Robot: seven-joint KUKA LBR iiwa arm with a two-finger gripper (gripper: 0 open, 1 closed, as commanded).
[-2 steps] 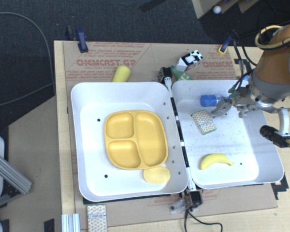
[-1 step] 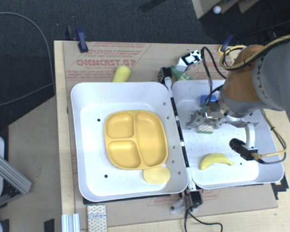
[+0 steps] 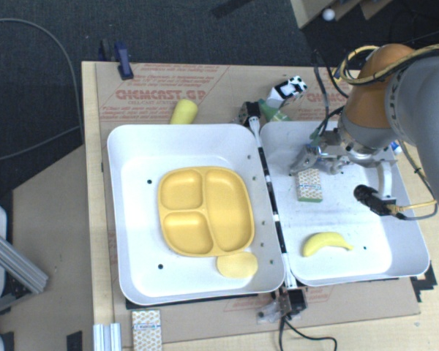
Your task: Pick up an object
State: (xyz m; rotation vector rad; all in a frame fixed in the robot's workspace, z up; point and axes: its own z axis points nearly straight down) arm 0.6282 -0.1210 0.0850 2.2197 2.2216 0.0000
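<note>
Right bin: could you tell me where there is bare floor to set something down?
In the right bin, floor is bare between the banana and the right wall, and in the near corner. It is crowded at the far end, where the gripper hangs over the small packet.

The grey arm (image 3: 417, 101) is seen reaching in from the right, its orange band (image 3: 373, 86) bent down over the wrist. The tool (image 3: 316, 159) is held low, pointing left; its metal fingers (image 3: 307, 156) are seen spread slightly apart.
</note>
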